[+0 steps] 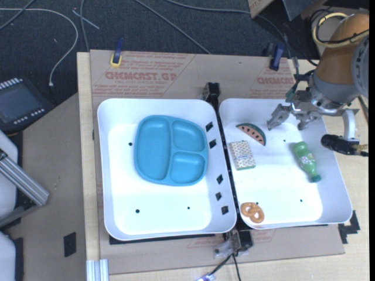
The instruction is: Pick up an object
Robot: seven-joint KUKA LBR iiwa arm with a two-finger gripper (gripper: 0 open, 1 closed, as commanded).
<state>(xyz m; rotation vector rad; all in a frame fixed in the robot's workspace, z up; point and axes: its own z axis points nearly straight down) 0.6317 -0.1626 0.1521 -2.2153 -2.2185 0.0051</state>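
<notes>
The right bin (328,212) holds a watermelon slice (252,133), a small patterned packet (241,155), a green bottle (306,161) lying on its side, and a pretzel (252,213) near the front rim. My gripper (290,120) hangs over the bin's back part, open, with its two fingers spread and nothing between them. It is to the right of the watermelon slice and just behind the green bottle.
The left bin (117,174) holds a blue divided plate (171,150). A black divider with clips (218,157) runs between the bins. Cables and a cardboard box lie beyond the bench at the back.
</notes>
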